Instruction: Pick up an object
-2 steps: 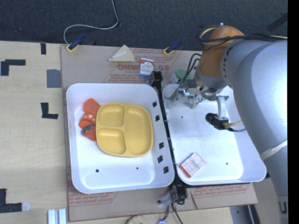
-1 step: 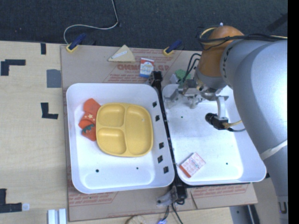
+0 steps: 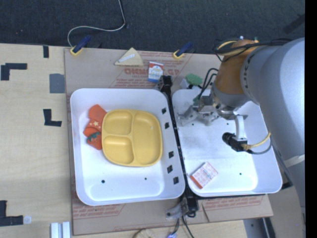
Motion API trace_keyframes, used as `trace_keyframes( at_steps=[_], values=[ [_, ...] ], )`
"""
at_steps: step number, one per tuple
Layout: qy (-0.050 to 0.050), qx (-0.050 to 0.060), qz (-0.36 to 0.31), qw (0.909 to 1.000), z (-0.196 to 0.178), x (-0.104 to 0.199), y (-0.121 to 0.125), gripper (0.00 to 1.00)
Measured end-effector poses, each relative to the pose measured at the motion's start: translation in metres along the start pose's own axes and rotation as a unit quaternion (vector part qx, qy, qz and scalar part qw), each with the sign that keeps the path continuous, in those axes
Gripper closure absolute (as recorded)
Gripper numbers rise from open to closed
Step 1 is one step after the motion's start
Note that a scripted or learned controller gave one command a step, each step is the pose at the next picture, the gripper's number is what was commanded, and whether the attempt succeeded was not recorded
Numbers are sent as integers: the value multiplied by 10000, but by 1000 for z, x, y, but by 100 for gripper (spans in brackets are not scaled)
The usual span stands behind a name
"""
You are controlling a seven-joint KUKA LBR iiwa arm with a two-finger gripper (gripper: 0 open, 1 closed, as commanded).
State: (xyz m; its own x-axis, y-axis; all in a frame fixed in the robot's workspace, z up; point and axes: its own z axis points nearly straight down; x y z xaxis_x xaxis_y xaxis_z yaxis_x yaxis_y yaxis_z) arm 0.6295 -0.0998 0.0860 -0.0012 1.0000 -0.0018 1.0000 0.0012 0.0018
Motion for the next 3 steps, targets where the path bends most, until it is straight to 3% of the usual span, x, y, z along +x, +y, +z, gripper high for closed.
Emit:
trace_keyframes(
  at_steps=[1, 3],
  values=[
    [6, -2, -1, 10000, 1, 1, 39, 0],
    [-4, 4, 4, 10000, 1, 5, 39, 0]
  ],
)
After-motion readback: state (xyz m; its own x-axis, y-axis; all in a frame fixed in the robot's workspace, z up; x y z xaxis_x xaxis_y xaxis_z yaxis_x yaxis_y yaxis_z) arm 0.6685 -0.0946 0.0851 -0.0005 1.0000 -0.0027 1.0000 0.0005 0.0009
